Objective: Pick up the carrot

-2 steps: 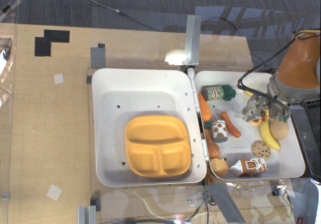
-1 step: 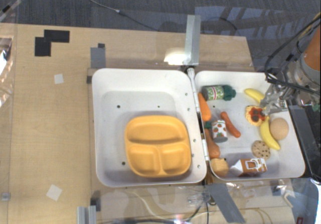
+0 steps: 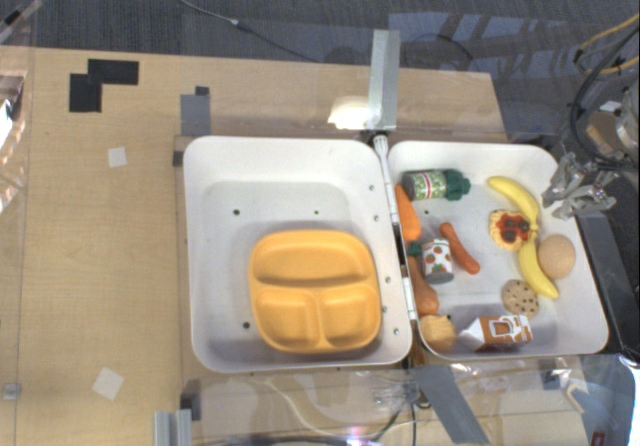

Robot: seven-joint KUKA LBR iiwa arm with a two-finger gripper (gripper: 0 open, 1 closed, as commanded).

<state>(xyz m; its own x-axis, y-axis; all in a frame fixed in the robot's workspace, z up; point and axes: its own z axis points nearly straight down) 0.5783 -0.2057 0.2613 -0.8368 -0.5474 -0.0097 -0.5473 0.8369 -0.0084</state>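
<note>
One carrot [image 3: 406,214] lies along the inner wall of the right bin [image 3: 590,329], well apart from the gripper [image 3: 577,189], which hangs over that bin's opposite rim with nothing between its fingers (whether they are spread or closed I cannot tell). Between carrot and gripper lie a green bottle [image 3: 436,184] and a banana [image 3: 524,224]; an egg [image 3: 556,257] sits just below the gripper.

Wooden bench [image 3: 90,264] bearing two white bins [image 3: 215,234] side by side. Black tape patch [image 3: 100,82] near its far left corner.
</note>
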